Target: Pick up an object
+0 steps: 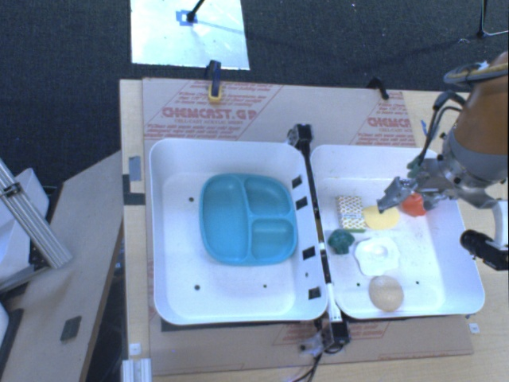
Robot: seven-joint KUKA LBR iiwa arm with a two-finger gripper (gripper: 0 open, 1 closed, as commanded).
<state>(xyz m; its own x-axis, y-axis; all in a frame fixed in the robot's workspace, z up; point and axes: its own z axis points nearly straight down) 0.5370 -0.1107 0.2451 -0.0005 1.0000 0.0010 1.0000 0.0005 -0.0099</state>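
Where the bench edge lies nearest you, the right bin (469, 293) holds a tan egg-shaped object (386, 293) at its front, and just behind that a white fried-egg toy (376, 254) lies flat. Look a little further in and you find a dark green lump (341, 240) near the divider, with a patterned yellow-and-white block (350, 211) just behind it and a pale yellow piece (382, 218) beside that block. An orange-red object (413, 205) sits just beyond the yellow piece, partly covered by the arm's wrist. Your gripper (389, 196) reaches in from the right, low over the yellow piece and the orange-red object, its grey tip pointing toward the patterned block; you cannot tell from this angle whether its fingers are spread or closed, and nothing can be seen held in it. These crowded pieces leave little free floor around the tip. To your left, the left bin (171, 237) carries a blue divided tray (246, 218), well apart from the toys. Black clips (302, 205) run along the seam between the bins. Further back, the brown sheet (262, 110) under both bins reads "CHEMCAST GP" in red, repeated at the right, and a yellow clamp (215, 91) grips its far edge.
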